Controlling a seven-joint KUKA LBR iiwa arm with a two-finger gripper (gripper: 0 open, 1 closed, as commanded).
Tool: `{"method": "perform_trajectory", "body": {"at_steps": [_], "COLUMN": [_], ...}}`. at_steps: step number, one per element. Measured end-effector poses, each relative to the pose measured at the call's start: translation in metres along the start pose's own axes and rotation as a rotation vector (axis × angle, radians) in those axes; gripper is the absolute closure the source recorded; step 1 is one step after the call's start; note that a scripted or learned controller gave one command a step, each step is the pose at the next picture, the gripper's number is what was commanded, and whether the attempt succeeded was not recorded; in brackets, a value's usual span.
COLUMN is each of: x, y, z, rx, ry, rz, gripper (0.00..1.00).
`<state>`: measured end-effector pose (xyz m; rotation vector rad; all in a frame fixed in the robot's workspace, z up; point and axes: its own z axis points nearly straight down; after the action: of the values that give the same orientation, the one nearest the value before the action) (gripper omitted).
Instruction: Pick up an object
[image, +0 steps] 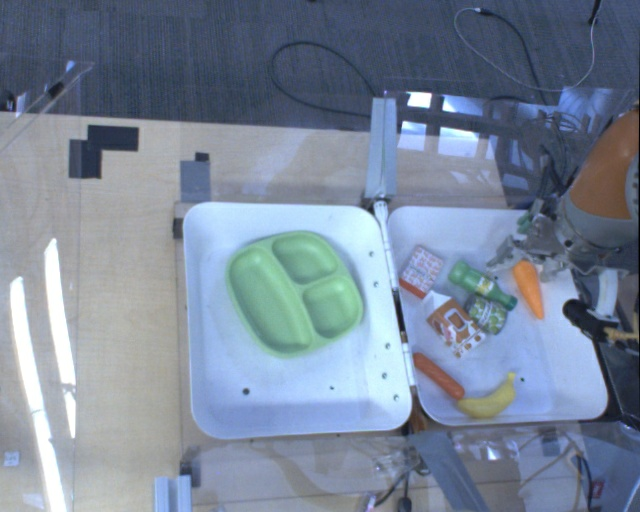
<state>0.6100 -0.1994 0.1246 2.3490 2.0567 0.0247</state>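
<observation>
The end effector (528, 245) was seen at the far right edge of the right bin (570, 385), just above the carrot (528, 288), but whether it was released or clenched could not be told. In this bin, a green bottle (480, 283), a small green can (489, 314), a red and white box (422, 270), an orange packet (452, 325), a red sausage-like piece (439, 375) and a banana (489, 398) were also placed near each other. In the left bin (215, 400), a green divided plate (295, 292) was laid.
</observation>
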Motion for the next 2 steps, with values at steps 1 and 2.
{"method": "perform_trajectory", "body": {"at_steps": [1,2], "x": [0.009,0.011], "y": [0.017,0.02], "z": [0.037,0.024], "rx": [0.017,0.009], "ry": [0.0,0.0], "rz": [-0.02,-0.026], "gripper": [0.0,1.0]}}
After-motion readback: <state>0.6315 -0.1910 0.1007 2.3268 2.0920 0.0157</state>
